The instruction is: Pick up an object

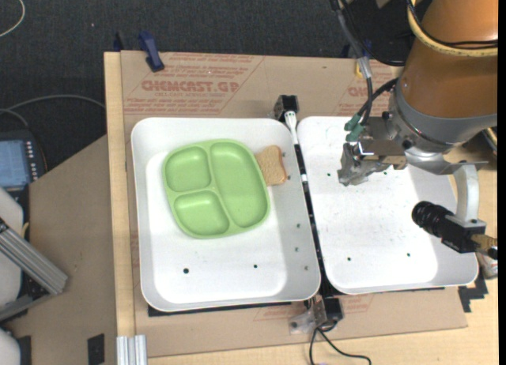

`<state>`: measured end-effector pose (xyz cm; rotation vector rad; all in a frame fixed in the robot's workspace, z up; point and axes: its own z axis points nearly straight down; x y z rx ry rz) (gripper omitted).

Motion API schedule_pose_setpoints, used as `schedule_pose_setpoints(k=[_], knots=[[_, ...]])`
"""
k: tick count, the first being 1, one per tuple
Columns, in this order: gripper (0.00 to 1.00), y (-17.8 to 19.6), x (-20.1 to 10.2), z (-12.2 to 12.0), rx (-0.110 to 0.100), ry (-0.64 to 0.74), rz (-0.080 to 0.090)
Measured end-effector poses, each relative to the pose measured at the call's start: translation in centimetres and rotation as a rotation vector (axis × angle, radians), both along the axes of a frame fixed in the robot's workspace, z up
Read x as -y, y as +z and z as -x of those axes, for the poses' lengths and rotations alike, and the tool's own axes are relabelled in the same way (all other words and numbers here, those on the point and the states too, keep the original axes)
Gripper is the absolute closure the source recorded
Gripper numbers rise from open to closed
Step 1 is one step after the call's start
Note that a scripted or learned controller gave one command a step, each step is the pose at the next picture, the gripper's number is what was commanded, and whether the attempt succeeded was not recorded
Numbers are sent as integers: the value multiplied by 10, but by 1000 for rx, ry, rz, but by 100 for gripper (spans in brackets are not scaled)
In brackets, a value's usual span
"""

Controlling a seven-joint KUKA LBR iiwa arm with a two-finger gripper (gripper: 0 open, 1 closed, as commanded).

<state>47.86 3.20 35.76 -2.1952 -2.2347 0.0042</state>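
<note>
A green three-compartment plate (215, 188) lies in the left white bin (162, 272). A tan, bread-like piece (273, 165) rests against the plate's right rim, close to the bin's right wall. My gripper (350, 174) hangs over the upper left part of the right white bin (379, 265), a short way right of the divide between the bins. Nothing shows under or in the gripper. The arm's grey and orange wrist hides the upper right corner of the right bin.
Both bins sit on a brown cardboard sheet (190, 83). A black clip (285, 107) stands at the top of the seam between the bins. A blue clamp (150, 51) grips the cardboard's far left edge. Cables trail at the front (324, 332).
</note>
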Motion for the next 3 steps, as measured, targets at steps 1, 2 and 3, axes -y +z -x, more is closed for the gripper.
schedule_pose_setpoints(k=[1,2,3], knots=[[100,39,-50,-1,14,-10,2],[100,115,-15,-1,20,-21,4],[100,70,-77,0,1,-11,4]])
